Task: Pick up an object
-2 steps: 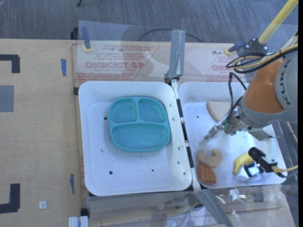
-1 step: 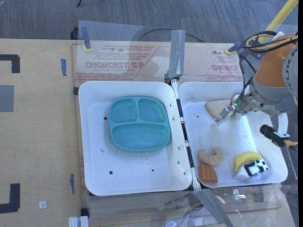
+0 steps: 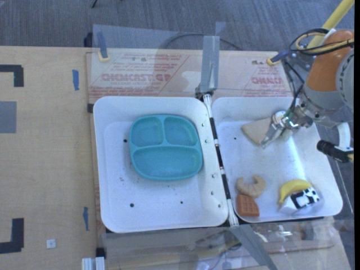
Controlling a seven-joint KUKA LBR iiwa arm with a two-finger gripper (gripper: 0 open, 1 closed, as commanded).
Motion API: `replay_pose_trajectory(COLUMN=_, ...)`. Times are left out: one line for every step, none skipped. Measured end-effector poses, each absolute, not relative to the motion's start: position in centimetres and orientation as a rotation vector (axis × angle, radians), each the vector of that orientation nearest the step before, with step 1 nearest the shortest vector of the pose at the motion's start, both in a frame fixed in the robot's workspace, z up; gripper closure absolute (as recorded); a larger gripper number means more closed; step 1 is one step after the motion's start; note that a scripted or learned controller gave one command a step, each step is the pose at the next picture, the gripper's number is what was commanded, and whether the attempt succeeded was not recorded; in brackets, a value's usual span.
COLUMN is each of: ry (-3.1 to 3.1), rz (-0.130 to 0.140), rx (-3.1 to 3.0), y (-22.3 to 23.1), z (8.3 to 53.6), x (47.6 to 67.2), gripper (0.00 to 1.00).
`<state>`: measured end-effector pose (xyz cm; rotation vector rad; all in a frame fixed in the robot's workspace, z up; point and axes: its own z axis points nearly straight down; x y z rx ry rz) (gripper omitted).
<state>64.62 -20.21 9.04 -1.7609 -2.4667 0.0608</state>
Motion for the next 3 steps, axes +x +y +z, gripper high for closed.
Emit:
replay_pose_trajectory(ry=-2.393, rz=0.075, rx=-1.886, y=-19.21, z=8.94, x=64.66, gripper=0.00)
replay_pose_trajectory(ry=-2.453, rz=0.083, rx=-1.821, y=-19.20, z=8.97, x=64.48, gripper=0.00)
replay_pose_trajectory(ry=-2.290, rz=0.073, rx=-2.018, y=-18.72, z=8.90, x=64.80, gripper=0.00)
